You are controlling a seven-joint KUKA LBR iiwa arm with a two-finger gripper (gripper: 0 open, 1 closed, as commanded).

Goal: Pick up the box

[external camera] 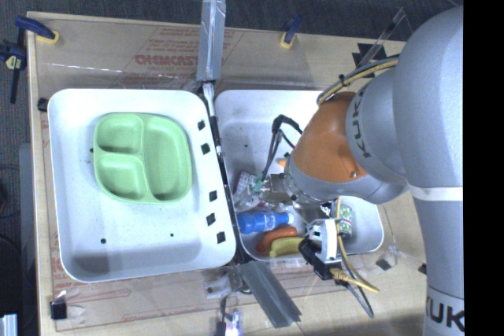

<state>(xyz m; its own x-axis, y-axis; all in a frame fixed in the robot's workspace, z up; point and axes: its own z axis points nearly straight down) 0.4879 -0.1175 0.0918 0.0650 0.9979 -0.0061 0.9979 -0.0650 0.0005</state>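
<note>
From my console the arm (370,145) is down in the right bin (236,110), and its orange band and wrist cover most of what I need to see. The gripper (272,186) sits low over the clutter at the bin's near-left, but whether it is released or clenched I cannot tell.

The likeliest box (249,185) is a small pale printed piece just left of the gripper, close to the wall between the 2 bins - touching the gripper or just beside it, I cannot say. Nearer to me lie a blue item (258,221), a red item (277,234) and a yellow-green item (285,246), packed close together.

If it is carton, I would expect it to be light and stiff on its faces but easy to dent at the corners, with a smooth print that could slip. I would take it across its 2 narrower flat sides, squarely, away from the bin wall.

The left bin (63,169) holds a green divided plate (142,156).

Writing: "KUKA" reads along the arm's grey casing - the red print on the bench sheet (169,57) is too faint for me to read.
</note>
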